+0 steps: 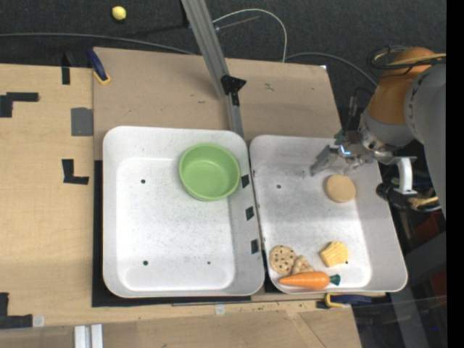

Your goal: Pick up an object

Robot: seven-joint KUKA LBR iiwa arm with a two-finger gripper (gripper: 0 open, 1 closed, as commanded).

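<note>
The arm (406, 100) comes in from the right, its orange band above the wrist, and its tool (335, 162) hangs over the far part of the right bin (377, 230). The tool's two fingers (321, 162) are spread apart with nothing between them. Just near of the tool lies a round tan object (340, 188), flat on the bin floor and apart from the fingers.

Along the near edge of the same bin sit a round cookie (281, 257), a second cookie (302, 265) partly behind a toy carrot (309, 280), and a yellow ridged piece (333, 253) a little to the right of them.

The left bin (145, 223) holds a green bowl (209, 171), upright in its far right corner.

Both bins rest on the surface (43, 216). A grey pole (210, 46) slants over the far side, and a small yellow ball (119, 12) lies on the dark floor at far left
</note>
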